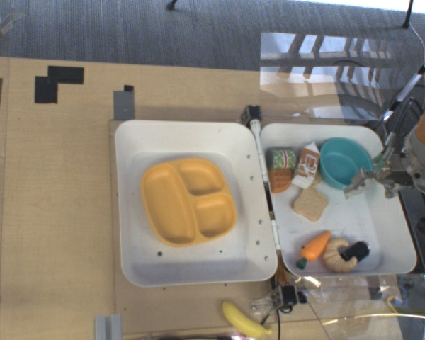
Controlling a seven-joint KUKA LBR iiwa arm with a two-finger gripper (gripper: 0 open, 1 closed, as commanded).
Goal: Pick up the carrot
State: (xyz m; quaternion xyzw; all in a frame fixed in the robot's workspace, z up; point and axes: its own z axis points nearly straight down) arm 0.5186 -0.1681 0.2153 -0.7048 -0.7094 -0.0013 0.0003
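Observation:
The carrot (316, 246) is small and orange with a green stub, and lies tilted near the front edge of the right bin (393, 239). My gripper (357, 184) hangs at the right side of that bin, beside the teal bowl (343, 163). It is well behind and to the right of the carrot, and apart from it. Nothing visible is held in it.
A tan pastry (336, 256) with a black piece (358, 250) touches the carrot's right side. A bread slice (310, 205), a carton (308, 166) and a can (282, 160) lie farther back. The left bin (127, 190) holds a yellow divided plate (189, 200). A banana (244, 320) lies on the bench.

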